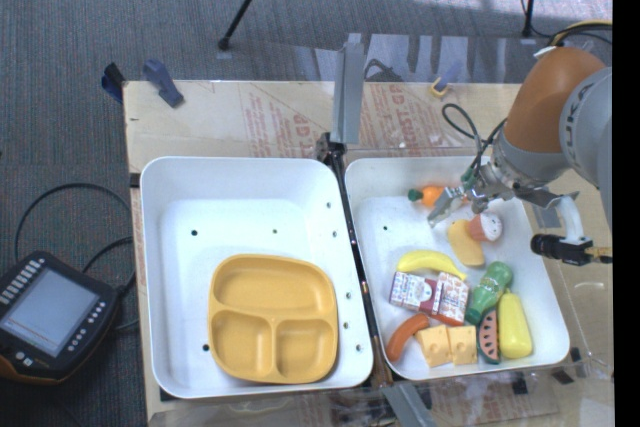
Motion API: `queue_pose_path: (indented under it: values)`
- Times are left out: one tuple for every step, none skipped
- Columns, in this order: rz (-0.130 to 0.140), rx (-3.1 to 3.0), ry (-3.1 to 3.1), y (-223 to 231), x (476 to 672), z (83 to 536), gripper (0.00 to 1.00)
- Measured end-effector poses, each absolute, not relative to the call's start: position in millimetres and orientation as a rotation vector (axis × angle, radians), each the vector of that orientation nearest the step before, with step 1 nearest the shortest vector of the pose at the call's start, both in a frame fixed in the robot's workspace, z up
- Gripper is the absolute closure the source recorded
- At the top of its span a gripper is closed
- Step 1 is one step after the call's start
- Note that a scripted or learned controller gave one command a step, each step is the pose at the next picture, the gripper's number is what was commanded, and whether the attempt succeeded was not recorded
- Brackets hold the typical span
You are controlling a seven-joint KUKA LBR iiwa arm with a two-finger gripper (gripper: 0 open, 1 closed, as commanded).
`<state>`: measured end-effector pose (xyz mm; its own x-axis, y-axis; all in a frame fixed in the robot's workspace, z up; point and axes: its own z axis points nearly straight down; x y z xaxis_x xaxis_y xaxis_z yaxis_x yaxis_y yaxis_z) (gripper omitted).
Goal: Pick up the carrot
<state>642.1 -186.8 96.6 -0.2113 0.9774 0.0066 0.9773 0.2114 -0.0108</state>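
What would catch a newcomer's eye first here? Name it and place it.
Probably the yellow compartment plate, alone in the left bin. Next the heap of toy food in the right bin: banana, watermelon slice, cheese. At its far edge the gripper hangs beside the small carrot.

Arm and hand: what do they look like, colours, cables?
The arm is grey with a rounded orange band above the wrist. A black cable loops off its left side. The hand is small, metal-grey, with two thin fingers. A white bracket with a black part sticks out below the wrist.
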Motion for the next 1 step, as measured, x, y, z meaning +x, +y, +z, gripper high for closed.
queue_pose_path:
  values:
    - [0.0, -1.929, -2.48, -213.5, 566.2, 135.0, 0.0]
